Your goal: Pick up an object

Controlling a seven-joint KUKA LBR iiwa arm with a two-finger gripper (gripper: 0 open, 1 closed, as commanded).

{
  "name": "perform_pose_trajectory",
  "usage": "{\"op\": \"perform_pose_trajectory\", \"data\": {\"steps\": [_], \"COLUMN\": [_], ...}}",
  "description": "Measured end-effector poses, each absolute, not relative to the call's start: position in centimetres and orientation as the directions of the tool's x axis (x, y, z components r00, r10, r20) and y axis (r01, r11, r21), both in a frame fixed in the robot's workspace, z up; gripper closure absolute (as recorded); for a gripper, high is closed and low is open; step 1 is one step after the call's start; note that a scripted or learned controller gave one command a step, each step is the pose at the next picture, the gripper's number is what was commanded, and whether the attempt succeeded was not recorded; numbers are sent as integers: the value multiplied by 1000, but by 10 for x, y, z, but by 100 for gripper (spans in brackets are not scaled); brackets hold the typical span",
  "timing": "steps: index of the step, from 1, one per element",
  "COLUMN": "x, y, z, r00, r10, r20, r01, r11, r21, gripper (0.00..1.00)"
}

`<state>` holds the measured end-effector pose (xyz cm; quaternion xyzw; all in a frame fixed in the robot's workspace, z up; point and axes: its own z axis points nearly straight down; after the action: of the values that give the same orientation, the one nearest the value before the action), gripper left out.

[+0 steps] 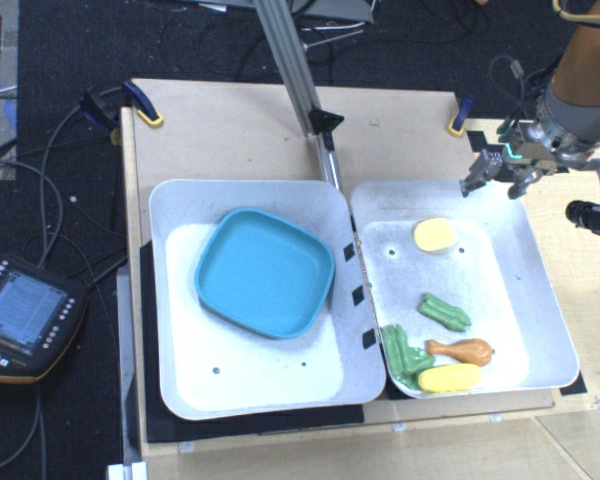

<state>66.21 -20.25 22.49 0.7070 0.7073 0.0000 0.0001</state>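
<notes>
We find no brand, label or legible writing anywhere; the pendant [25,313] lying on the floor at left has a lit screen, but its contents are too small to read. The counter [240,133] is a pale wooden board, held by clamps with yellow tips near its far corners, and it sits above a dark carpeted floor [50,168] strewn with black cables. A grey metal pole [290,53] slants down from the top toward the gap between the bins. Two shallow white bins rest side by side on the counter. The left bin [180,368] carries a blue plate [265,273], slightly tilted and set toward its middle. The right bin [525,268] holds the small things we could pick: a pale yellow disc [435,235] near its far end, a green piece [445,312] at mid-bin, and, clustered at the near edge, a leafy green piece [402,353], a brown drumstick [462,349] and a yellow piece [450,378] just beside one another. The gripper [498,175] hangs above the far right corner of the right bin, well apart from all of these, its fingers spread and nothing between them. The arm [580,78] enters from the right.
</notes>
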Motion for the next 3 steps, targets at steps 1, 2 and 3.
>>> {"op": "perform_pose_trajectory", "data": {"steps": [1,2,3], "x": [662,660,657], "y": [-203,-208,-211], "z": [225,163,120], "r00": [0,0,0], "r10": [1000,1000,1000], "r20": [0,1,1], "r01": [1000,1000,1000], "r11": [0,0,0], "r21": [0,-5,-4], "gripper": [0,0,0]}}
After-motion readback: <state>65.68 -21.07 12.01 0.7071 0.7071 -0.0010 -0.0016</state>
